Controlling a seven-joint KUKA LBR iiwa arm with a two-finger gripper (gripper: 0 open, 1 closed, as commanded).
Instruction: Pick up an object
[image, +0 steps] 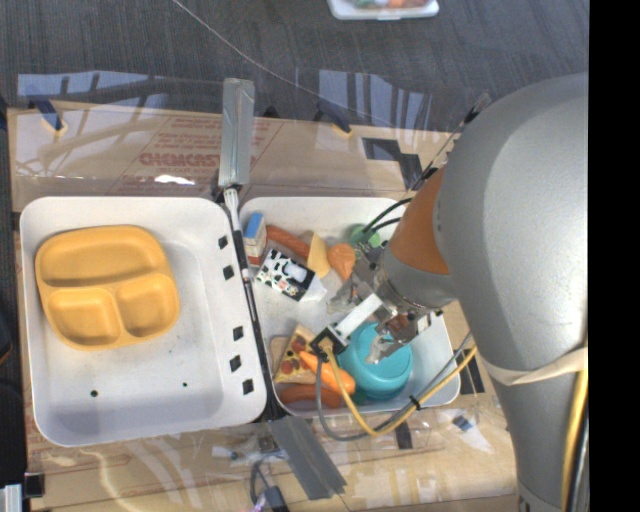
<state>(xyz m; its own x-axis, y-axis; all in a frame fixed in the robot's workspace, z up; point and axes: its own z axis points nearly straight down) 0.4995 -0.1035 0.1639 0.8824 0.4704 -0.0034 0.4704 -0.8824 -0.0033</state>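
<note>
Nearest me, at the right bin's (432, 392) six o'clock edge, lies one carrot (330, 378), its long axis running from ten o'clock to four o'clock, on a pizza slice (292, 362). Right beside it sits one teal cup (385, 368), and the gripper (385, 338) hangs directly over the cup's rim, so the cup is the likeliest target, just at the gripper's six o'clock; the carrot lies toward its eight o'clock. Whether the gripper is apart or together, I cannot tell from here. Further back: one black-and-white box (283, 273), one cheese wedge (319, 256), one sausage (290, 241). Off at nine o'clock, the left bin (120, 405) holds one yellow tray (105, 283), well apart. Two bins, one arm (520, 220).
</note>
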